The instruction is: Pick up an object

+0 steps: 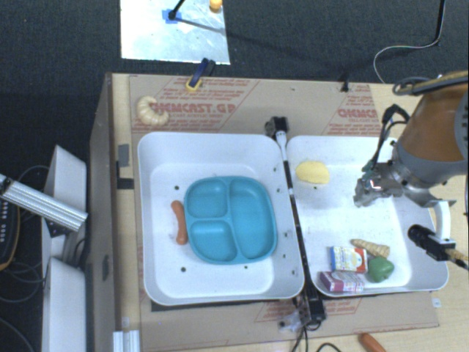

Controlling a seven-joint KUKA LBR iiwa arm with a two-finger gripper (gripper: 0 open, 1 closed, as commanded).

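Dark carpet all around, cardboard-topped bench [220, 108] with two white bins. Left bin [157, 160]: blue divided plate [229, 218], little orange sausage [179, 221] just beside it. Right bin [344, 229]: yellow lemon [312, 172] near the top left, plus a clump in the bottom corner, namely small cartons [344, 259], green pepper [379, 270], corn-looking thing [370, 247]. Gripper [368, 191] hovering over bare bin floor, holding nothing as far as visible; can't tell the finger spread, too blurry. Probably best going for the lemon: isolated, no neighbours to bump. Centre over it, straight down, then close.
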